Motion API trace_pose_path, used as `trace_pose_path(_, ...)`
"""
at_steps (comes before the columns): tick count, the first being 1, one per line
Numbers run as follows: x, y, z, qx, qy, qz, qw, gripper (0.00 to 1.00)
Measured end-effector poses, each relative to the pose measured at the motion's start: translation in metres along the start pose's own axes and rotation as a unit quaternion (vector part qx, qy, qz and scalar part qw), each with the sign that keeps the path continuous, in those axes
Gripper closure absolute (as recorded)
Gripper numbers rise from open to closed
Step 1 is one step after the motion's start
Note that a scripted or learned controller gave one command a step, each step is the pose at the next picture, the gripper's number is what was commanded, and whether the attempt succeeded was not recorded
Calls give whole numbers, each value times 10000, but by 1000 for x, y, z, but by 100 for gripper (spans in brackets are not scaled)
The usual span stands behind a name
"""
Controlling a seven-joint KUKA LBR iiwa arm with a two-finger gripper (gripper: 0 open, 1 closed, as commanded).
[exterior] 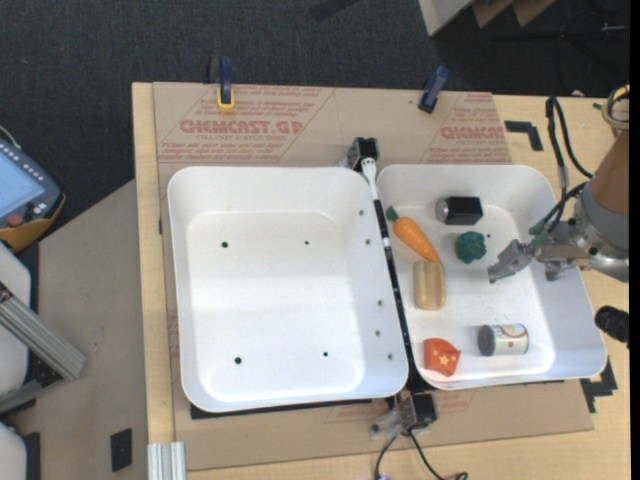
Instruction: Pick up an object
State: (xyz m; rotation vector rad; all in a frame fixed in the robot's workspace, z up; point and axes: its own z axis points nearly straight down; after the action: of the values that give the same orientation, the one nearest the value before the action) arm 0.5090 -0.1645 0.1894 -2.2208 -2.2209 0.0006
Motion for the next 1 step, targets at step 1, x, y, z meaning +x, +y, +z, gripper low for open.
trace_pose_path(1,-64,36,-129,-86,-51,13,9999,0)
